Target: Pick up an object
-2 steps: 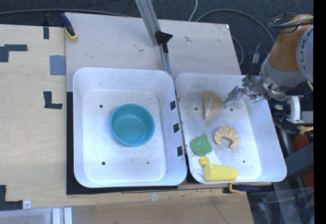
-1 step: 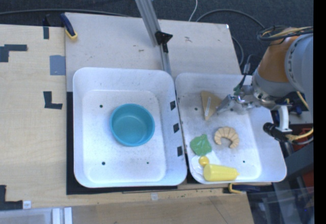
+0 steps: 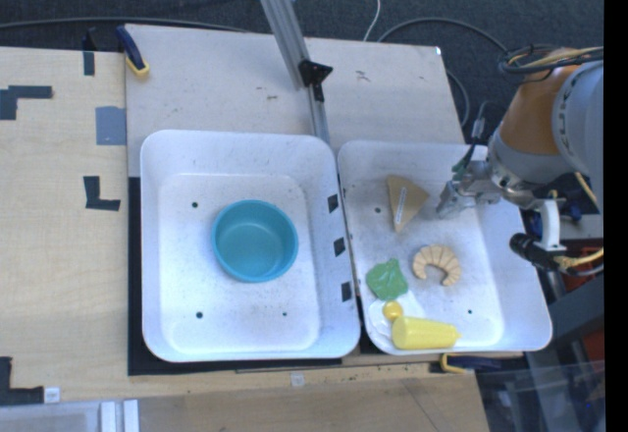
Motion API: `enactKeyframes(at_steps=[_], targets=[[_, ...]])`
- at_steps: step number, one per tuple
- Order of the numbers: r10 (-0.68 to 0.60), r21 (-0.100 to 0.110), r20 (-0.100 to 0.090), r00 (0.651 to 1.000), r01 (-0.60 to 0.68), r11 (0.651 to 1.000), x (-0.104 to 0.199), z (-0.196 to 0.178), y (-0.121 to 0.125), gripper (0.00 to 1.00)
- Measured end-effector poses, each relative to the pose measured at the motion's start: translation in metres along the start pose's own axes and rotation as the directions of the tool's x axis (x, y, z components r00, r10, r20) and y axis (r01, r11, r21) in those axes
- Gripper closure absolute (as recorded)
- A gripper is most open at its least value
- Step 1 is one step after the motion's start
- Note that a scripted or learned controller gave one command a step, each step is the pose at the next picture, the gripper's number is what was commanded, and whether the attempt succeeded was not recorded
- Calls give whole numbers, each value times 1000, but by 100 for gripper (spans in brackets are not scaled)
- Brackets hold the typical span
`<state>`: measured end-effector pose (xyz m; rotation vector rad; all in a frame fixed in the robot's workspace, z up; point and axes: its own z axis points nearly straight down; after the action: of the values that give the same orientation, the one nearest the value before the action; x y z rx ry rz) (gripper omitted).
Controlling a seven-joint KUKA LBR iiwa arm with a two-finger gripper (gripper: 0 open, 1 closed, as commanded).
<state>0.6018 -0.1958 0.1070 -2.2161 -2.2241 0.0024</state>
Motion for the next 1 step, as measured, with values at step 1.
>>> enactKeyframes(at_steps=[1], targets=[[2,-5,1,1000,-2,1000,2,-42,1,100]])
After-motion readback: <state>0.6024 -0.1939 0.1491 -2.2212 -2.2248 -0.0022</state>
